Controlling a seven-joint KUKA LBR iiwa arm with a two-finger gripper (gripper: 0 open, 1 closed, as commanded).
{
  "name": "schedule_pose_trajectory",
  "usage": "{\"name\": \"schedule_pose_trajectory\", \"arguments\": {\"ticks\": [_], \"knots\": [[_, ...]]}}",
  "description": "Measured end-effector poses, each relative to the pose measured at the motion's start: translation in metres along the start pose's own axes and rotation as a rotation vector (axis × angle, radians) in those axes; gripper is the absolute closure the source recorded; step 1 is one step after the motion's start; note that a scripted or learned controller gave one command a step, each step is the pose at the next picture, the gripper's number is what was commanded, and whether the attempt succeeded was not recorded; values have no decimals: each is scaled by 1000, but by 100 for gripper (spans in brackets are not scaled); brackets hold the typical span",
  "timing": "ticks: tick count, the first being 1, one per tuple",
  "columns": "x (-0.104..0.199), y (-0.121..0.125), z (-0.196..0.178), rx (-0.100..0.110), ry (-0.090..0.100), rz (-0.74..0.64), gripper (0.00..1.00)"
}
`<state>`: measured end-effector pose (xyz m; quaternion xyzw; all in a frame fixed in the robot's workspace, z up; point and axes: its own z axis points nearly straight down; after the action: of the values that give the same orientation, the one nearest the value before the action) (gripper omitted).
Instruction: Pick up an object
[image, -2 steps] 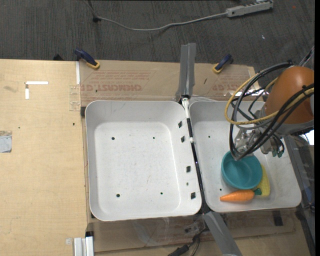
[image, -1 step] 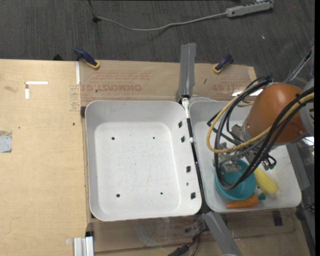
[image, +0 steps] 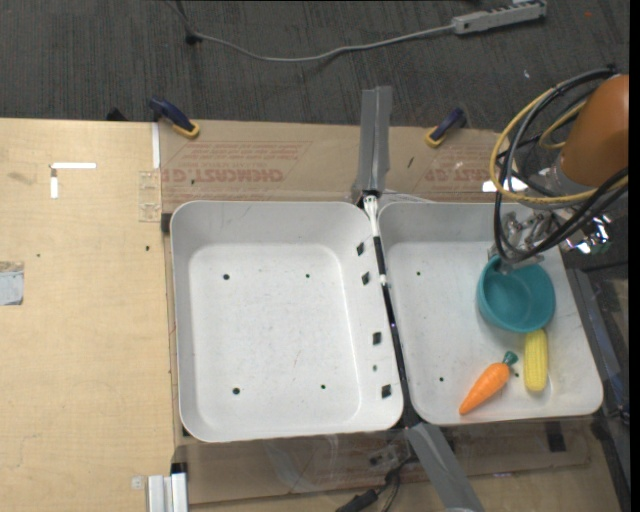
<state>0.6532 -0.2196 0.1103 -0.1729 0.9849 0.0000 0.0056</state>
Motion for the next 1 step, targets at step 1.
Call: {"name": "schedule_pose_trajectory", "arguments": {"ticks": [1], "knots": [[37,80,-60,0,5,-29,100]]}}
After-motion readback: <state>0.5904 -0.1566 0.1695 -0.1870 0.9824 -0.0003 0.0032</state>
